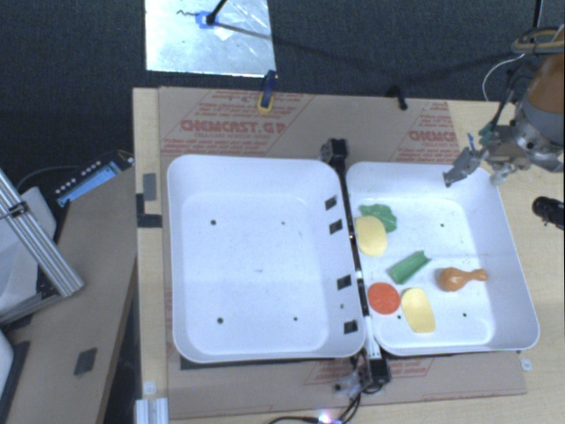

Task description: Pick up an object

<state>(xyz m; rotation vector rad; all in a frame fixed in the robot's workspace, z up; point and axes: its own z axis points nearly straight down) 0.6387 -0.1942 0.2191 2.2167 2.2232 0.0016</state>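
Note:
The right bin [494, 237] holds several small toys: a green leafy piece [380, 215], a pale yellow piece [371, 235], a green block [409, 265], an orange drumstick-shaped piece [461, 277], a red disc [383, 298] and a yellow oval [418, 309]. My gripper [477, 164] hangs over the bin's far right corner, above and well apart from the toys. Its fingers are spread and nothing is between them.
The left bin [256, 254] sits beside the right one, joined by a black clip strip [347, 246]. Both rest on a cardboard sheet [229, 122]. A shiny metal plate [209, 23] lies at the back. An aluminium frame [35, 246] stands at the left.

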